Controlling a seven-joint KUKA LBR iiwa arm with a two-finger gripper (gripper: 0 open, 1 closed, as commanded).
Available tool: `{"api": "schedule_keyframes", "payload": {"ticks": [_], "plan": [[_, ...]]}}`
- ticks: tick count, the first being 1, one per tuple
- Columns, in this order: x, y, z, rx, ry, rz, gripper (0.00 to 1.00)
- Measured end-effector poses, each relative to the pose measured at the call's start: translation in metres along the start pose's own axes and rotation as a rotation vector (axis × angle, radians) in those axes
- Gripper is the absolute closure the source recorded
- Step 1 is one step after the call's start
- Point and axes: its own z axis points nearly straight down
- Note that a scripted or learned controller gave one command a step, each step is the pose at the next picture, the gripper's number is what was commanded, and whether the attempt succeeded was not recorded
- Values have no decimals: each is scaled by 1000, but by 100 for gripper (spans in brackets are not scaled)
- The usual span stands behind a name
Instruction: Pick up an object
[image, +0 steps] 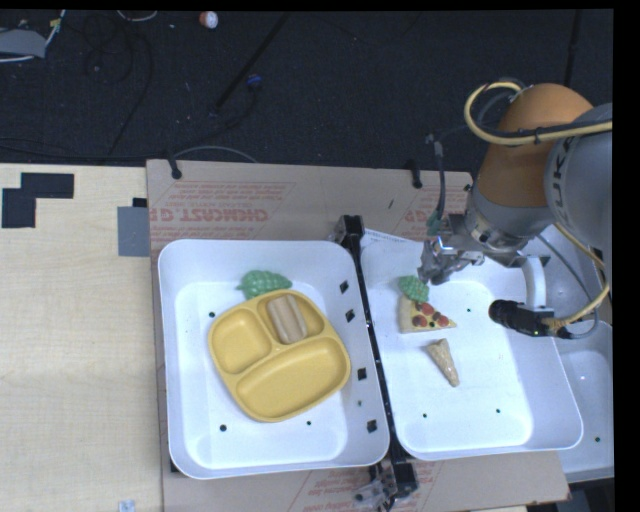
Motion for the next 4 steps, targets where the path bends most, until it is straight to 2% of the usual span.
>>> {"api": "schedule_keyframes", "payload": {"ticks": [1,2,4], "plan": [[-1,1,-53,-3,-1,-1,100],[46,-3,-50,5,1,-4,100],[150,-22,-27,6,1,-5,100]]}}
